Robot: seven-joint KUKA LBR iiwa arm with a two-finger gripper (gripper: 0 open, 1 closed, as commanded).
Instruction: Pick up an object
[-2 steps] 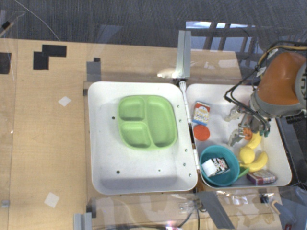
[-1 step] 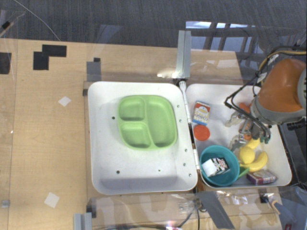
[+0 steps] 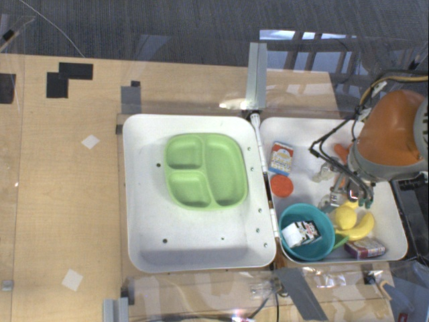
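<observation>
My gripper (image 3: 342, 194) hangs low in the right bin (image 3: 395, 243), under the orange wrist band. It is right above a yellow lemon (image 3: 346, 216) that lies against a banana (image 3: 362, 227). Just left of them stands a teal bowl (image 3: 320, 241) with a small white packet (image 3: 298, 233) inside. A red disc (image 3: 282, 186) and a small white-and-red box (image 3: 281, 158) lie further left. A purple box (image 3: 365, 249) rests at the bin's front edge. An orange object (image 3: 341, 151) peeks out behind the arm. Nothing shows as held.
The left bin (image 3: 147, 247) holds a green divided plate (image 3: 204, 171). A ridge separates the two bins. Black cables loop off the wrist over the right bin's back half. Bare white floor lies between the small box and the arm.
</observation>
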